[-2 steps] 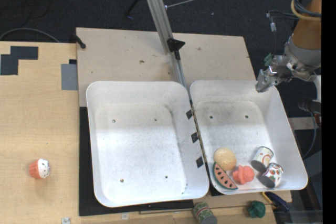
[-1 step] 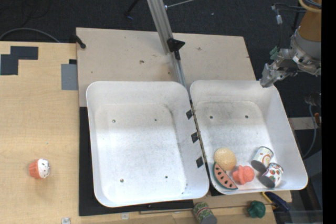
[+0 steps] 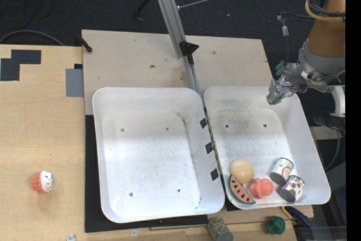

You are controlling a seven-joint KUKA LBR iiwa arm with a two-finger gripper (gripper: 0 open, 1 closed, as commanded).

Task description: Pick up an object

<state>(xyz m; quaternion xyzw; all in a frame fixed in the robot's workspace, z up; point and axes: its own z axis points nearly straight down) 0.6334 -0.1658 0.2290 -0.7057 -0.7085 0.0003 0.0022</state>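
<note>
Camera view shows the task barely begun: the gripper [image 3: 277, 93] hangs over the far right corner of the right bin [image 3: 248, 115], and whether it is wide or narrow cannot be told from this slant; nothing is seen in it. All the pickable things lie well apart from it, bunched at that bin's near edge. They are a rounded, grainy tan bun [image 3: 242, 169], a flat watermelon slice [image 3: 241, 189] with red face and dark rind, a knobbly pink toy [image 3: 261, 187], and two glossy printed cups [image 3: 286, 176] lying on their sides. Reaching, closing and lifting all remain. The left bin [image 3: 146, 155] is smooth moulded white plastic, scuffed grey. A small cupcake [image 3: 42, 181] sits on the wooden counter [image 3: 34, 121] near its near left corner.
</note>
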